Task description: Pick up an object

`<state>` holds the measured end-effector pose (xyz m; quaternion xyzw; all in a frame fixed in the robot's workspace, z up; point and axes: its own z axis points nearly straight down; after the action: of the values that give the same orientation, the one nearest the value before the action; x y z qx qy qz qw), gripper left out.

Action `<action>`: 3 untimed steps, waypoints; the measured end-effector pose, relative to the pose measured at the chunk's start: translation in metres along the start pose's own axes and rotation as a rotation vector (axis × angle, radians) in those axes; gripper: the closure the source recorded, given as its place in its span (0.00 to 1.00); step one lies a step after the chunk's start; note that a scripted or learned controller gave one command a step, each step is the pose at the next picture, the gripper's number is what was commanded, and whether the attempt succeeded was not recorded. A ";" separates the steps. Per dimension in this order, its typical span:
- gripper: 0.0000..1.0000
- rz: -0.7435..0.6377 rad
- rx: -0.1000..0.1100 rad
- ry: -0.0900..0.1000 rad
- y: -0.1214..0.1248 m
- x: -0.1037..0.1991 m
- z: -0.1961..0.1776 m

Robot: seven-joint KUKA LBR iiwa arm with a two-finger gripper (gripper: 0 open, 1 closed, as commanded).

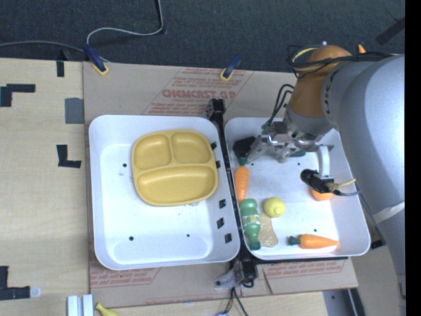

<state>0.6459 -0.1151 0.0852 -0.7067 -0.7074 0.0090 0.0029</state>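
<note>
1. One end effector [266, 147] hangs low over the far part of the right bin [342, 239], reaching in from the right under the arm's orange band [309, 97]. Whether its fingers are spread or closed I cannot tell, since the wrist hardware covers them, and no object is visible between them.
2. Nearest to it is the upright-lying carrot [241, 182], just beside and toward the near edge, close against the bin's left wall. Its long axis runs from far to near, with the green top at the far end, close to the end effector, and the orange tip pointing toward the near edge.
3. Further along the same line lies a green bottle-like item [249, 217], also lengthwise from far to near, and a yellow ball [274, 207] sits just beside it to the right.
4. Well apart, by the near wall, a second carrot [314, 241] lies crosswise, its tip pointing right.
5. Judged from this, the first carrot is the likeliest target: a short move toward the near edge, with the jaws closing across its narrow width.
6. Across the divider, the left bin [105, 196] holds a yellow divided plate [174, 166], far from the reach.
</note>
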 end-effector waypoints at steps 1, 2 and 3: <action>0.00 0.001 0.035 -0.009 0.012 0.004 0.000; 0.00 0.001 0.034 -0.009 0.012 0.004 0.000; 0.00 0.001 0.034 -0.009 0.012 0.004 0.000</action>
<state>0.6583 -0.1109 0.0850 -0.7069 -0.7068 0.0243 0.0117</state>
